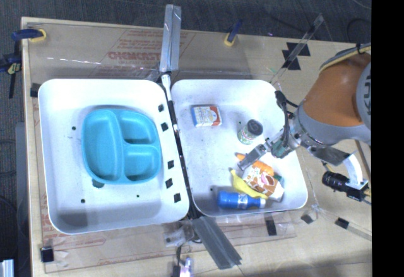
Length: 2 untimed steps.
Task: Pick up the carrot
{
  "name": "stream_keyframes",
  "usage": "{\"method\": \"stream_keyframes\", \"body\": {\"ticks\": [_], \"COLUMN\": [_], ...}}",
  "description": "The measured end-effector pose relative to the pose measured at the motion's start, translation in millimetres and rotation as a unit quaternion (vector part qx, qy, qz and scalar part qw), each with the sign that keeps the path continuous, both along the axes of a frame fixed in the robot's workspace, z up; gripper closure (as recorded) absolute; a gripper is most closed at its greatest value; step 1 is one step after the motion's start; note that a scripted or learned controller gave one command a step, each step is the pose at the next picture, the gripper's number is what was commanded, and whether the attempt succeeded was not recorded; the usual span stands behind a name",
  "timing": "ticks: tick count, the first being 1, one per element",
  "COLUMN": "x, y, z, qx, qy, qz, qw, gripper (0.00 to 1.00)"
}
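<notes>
Fingers [247,159] state: can't tell. Carrot [266,176] just below/right of fingers, w/ snack bag [255,182]; blue bottle [241,199] below.

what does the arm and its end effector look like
The arm is a bulky rounded shell, orange on top with a grey section beneath it toward the wrist. A thin dark cable loops beside the wrist. The end effector is slim and grey metal, ending in narrow fingers, much thinner than the arm that carries it.
</notes>
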<state>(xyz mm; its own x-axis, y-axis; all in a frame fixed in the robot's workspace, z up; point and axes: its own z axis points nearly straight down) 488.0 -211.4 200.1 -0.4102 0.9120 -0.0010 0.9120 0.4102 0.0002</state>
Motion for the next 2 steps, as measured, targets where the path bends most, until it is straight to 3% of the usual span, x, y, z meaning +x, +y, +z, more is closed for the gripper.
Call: {"method": "stream_keyframes", "body": {"ticks": [1,2], "x": [20.9,15.0], "y": [20.3,1.6], "z": [-29.8,-109.2], "qx": [0.0012,0.0006], "qy": [0.003,0.002], "qz": [-0.077,-0.075], "qw": [0.997,0.9972], "gripper": [0.0,0.0]}}
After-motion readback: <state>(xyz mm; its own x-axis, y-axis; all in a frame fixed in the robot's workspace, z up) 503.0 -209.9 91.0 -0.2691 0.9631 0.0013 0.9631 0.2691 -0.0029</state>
